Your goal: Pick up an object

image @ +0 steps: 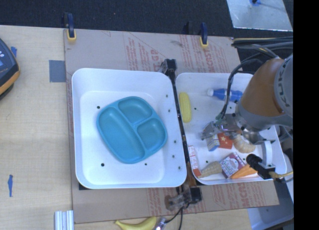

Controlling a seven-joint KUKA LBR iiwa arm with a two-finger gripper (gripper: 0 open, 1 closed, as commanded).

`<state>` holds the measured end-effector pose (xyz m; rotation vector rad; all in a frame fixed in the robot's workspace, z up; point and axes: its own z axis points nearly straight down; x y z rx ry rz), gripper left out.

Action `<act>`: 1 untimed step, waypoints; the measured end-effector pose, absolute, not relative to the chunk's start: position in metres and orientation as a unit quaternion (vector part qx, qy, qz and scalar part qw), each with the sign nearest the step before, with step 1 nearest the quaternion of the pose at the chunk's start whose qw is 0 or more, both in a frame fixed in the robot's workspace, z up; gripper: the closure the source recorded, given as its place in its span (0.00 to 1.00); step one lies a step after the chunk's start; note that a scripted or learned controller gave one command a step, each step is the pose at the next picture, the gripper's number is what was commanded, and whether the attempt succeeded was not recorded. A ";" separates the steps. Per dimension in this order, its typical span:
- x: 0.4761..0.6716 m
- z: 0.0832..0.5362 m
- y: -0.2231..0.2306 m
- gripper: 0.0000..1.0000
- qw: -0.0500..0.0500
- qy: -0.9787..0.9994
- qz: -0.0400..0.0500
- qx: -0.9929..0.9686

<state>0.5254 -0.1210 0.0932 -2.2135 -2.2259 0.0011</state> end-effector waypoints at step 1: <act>0.527 0.105 -0.122 1.00 0.000 -0.710 0.000 -0.704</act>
